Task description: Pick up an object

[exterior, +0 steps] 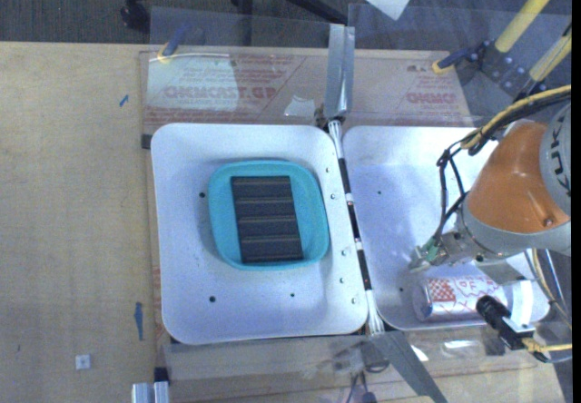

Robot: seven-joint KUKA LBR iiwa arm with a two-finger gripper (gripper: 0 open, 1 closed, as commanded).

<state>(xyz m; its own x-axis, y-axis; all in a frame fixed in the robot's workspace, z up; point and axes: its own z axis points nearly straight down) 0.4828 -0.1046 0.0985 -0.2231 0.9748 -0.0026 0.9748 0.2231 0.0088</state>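
Left bin [182, 301], centre: teal dish [268, 213] with dark grooved insert. Right bin [381, 174], front edge: red-patterned white cylinder [451, 294], under arm [513, 192]. Finger state: cannot tell. Risk: cylinder rolling against the rim, spoiling closure.

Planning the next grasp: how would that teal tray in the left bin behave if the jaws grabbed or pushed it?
The teal tray looks like rigid moulded plastic, so probably stiff. It lies flat and wide on the left bin, unlikely to roll or tip. Its smooth rim may slip; a push would likely slide it.
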